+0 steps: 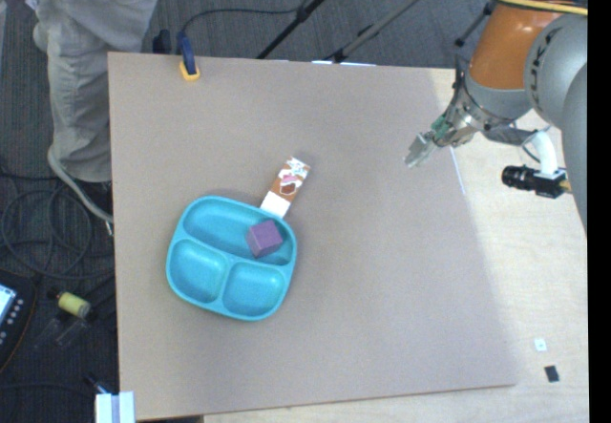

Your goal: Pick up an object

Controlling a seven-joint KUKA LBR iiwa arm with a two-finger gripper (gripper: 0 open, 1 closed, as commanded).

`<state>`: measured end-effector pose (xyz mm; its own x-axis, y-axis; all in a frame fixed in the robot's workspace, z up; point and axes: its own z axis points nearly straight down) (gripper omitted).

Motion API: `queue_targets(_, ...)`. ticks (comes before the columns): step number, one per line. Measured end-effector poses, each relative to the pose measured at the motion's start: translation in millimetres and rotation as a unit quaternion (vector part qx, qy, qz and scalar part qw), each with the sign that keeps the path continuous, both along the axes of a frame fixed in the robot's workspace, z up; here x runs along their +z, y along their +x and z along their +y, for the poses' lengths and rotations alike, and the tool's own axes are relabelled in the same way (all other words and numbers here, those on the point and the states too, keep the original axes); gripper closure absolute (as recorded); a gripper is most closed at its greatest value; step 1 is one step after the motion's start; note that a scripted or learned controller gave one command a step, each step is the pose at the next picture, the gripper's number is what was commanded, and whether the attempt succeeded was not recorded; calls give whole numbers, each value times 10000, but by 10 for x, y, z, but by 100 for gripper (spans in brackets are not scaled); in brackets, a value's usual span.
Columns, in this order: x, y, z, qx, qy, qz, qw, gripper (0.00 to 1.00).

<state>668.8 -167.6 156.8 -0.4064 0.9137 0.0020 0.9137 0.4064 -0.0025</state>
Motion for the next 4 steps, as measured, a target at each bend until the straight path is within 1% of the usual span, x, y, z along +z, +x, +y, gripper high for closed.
queue_targets(2,445,2,1488,692,-3,0,9976,100)
queue_targets(3,313,-3,714,1374,-7,6,9905,100)
queue_targets(4,313,-3,717,1376,-5,5,9905,0)
